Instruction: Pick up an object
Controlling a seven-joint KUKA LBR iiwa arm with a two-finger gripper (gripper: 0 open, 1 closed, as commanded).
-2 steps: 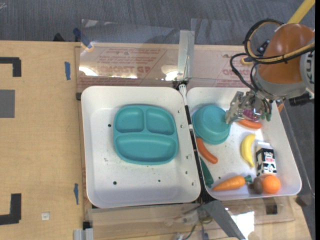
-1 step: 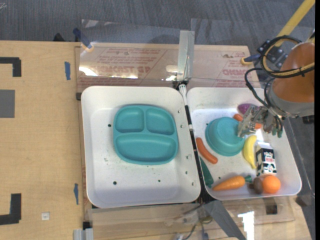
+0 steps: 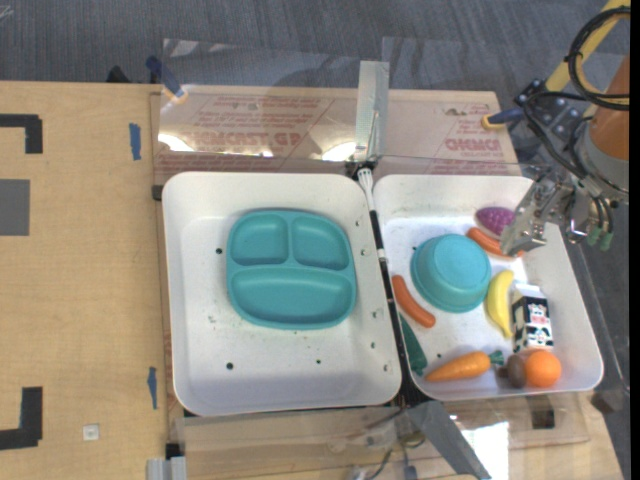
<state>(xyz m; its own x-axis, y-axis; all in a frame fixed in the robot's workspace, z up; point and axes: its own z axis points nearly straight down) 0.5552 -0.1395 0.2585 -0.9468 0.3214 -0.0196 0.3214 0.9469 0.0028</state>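
Observation:
My gripper [image 3: 524,236] hangs over the back right of the right bin [image 3: 590,340], its metal fingers open and nothing between them. Its tips are just right of a small orange carrot [image 3: 486,241] and below a purple grape bunch [image 3: 495,216]. An upturned teal bowl [image 3: 454,272] sits in the middle of that bin, with a yellow banana [image 3: 499,299] at its right. Further forward lie a black and white carton [image 3: 534,319], an orange fruit [image 3: 542,368], a brown fruit [image 3: 514,370], a large carrot [image 3: 460,366] and an orange sausage-like piece [image 3: 412,301].
The left bin [image 3: 190,268] holds a teal divided plate [image 3: 291,268]. A metal divider post [image 3: 371,108] and a clear back panel [image 3: 260,118] stand behind the bins. Cables [image 3: 590,48] loop above the wrist at the top right.

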